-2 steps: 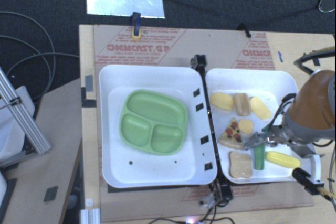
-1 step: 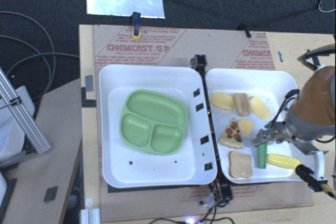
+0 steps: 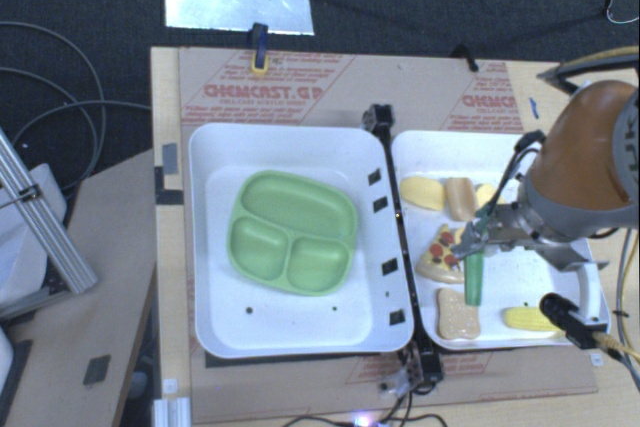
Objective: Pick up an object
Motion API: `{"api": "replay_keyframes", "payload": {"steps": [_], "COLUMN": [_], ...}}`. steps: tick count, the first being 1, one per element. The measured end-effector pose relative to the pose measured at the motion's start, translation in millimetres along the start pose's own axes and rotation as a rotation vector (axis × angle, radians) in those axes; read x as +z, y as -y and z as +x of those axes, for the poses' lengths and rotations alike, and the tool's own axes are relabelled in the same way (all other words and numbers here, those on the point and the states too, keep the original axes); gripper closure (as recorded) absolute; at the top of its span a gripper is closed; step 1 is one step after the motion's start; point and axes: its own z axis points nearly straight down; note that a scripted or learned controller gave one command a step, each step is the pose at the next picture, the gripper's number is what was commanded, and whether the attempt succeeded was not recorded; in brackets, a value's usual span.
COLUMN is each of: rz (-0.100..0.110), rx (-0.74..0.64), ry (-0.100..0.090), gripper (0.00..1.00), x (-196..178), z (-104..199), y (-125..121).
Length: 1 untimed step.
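Two shallow white bins sit side by side on the counter [image 3: 170, 245]. The left bin [image 3: 215, 315] holds one green divided tray [image 3: 292, 232], which has three compartments with nothing in them. The right bin [image 3: 500, 147] holds the toy food: one pale yellow piece [image 3: 422, 193] near the top, one tan bun-like piece [image 3: 459, 198] just beside it, one pizza slice [image 3: 440, 257] in the middle, one green stick-shaped piece [image 3: 474, 278] lying upright in the picture just right of the pizza, one tan bread-shaped piece [image 3: 458, 316] below, and one yellow corn-like piece [image 3: 528, 319] near the lower right corner. A further yellow bit [image 3: 486, 196] peeks out beside the bun, partly hidden by the arm.

The hand [image 3: 470, 240] reaches in from the right and sits low over the right bin, at the top end of the green stick and the pizza's right edge. Whether its fingers are spread or closed, and whether they grip anything, cannot be told from this angle.
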Motion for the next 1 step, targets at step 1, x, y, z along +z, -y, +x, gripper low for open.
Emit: {"api": "replay_keyframes", "payload": {"steps": [1], "rz": [0.004], "rx": [-0.002], "ry": [-0.001], "gripper": [1.0], "x": [4.9], "z": [88.1], "y": [-52.3]}}
